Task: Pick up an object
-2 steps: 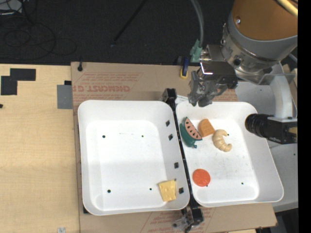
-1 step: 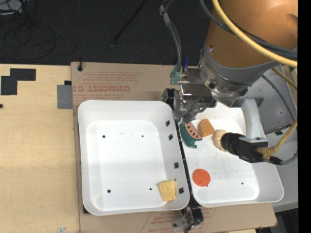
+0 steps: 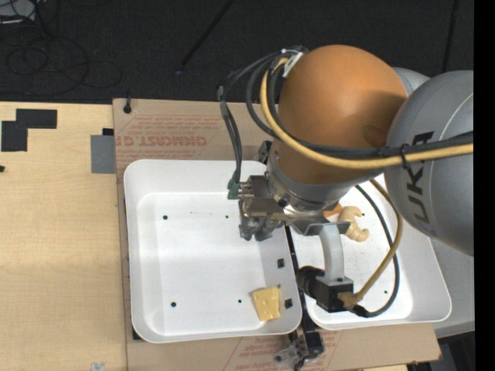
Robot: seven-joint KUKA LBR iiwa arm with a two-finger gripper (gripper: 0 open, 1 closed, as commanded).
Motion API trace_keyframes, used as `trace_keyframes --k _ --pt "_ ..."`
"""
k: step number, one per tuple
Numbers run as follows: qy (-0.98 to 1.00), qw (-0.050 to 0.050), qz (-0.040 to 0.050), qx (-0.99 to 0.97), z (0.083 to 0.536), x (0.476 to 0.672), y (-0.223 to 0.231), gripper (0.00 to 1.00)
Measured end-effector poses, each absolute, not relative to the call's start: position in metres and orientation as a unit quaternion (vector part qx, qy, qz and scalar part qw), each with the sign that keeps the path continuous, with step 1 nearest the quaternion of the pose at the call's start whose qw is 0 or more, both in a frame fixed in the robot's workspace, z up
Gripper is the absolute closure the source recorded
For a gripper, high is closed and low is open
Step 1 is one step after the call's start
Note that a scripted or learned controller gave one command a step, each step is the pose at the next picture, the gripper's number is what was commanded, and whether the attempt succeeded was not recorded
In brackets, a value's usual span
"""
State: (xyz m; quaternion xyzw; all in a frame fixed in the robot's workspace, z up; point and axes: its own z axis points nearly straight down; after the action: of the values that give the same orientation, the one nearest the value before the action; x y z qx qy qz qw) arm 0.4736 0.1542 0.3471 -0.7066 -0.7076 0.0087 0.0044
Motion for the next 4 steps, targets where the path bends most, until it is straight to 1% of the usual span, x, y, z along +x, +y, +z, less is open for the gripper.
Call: trace_keyframes --k 1,2,3,4 --pt "-0.704 0.001 0.0042 -0.711 0.323 0.475 0.064 1.00" --pt "-0.709 -0.002 -0.0037 -0.705 0.421 0.476 0.115 1.00" --pt "-0.709 -0.002 -0.0036 -0.706 0.516 0.476 0.142 1.00" --pt "-0.706 0.005 0.0092 -0.708 0.191 0.472 0.105 1.00"
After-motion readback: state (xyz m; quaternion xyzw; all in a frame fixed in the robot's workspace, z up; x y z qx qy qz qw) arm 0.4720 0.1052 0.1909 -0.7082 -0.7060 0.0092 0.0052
